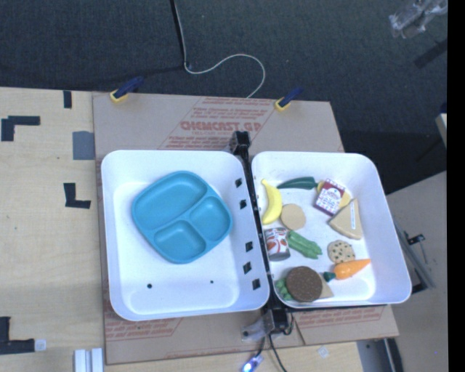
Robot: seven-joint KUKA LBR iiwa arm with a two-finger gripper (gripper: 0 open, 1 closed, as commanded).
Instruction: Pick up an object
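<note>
**Toy food sits in the right bin, gripper off at the far corner**

On the left, the left bin (109,218) holds 1 thing: a blue tray (182,216) with 3 compartments, lying flat and turned at an angle to the bin's walls. Both bins rest on a sheet of cardboard (218,123), and a thin cable (218,65) loops across the dark floor beyond it.

The right bin (385,218) touches the left one along the middle seam, and all the things to pick from are in it. Against its left wall lies a yellow banana (271,202), with a green pepper (296,183) just above it and a round tan biscuit (293,216) touching its lower end. Below those a small can (277,243) lies just beside a green pod (304,245). Near the front wall sits a dark brown patty (304,283). Further right are a red and white carton (330,196), a pale wedge (349,219) just under it, a speckled cookie (340,251) and an orange carrot (352,268).

At the top right corner, well apart from both bins, the gripper (418,16) shows as a pale blur over the dark floor. I cannot tell whether it is open or closed.
</note>
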